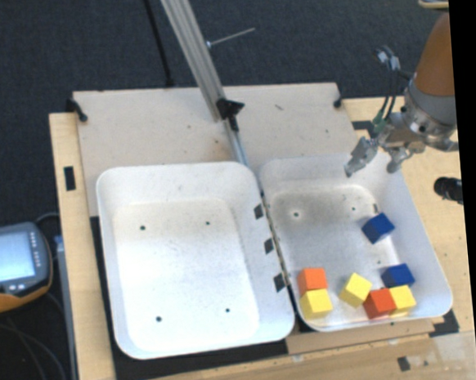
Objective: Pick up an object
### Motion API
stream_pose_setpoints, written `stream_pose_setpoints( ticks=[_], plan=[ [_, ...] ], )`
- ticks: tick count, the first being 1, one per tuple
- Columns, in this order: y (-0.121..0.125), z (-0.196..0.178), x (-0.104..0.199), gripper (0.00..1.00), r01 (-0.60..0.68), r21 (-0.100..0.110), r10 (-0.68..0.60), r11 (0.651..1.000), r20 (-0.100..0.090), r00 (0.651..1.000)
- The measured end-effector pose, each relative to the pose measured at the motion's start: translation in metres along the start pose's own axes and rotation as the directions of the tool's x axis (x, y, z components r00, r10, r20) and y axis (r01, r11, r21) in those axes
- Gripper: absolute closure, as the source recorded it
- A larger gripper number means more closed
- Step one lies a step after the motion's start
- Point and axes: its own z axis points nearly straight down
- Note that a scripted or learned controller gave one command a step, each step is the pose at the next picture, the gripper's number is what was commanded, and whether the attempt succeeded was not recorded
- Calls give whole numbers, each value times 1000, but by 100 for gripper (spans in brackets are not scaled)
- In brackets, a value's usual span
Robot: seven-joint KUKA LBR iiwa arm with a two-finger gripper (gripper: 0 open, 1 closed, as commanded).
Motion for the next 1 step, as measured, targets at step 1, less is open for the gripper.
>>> stream_pose_setpoints(
  ticks=[1],
  plan=[
    [-34, 110, -28, 0, -9, 7, 9, 1000, -2, 1000]
  ],
)
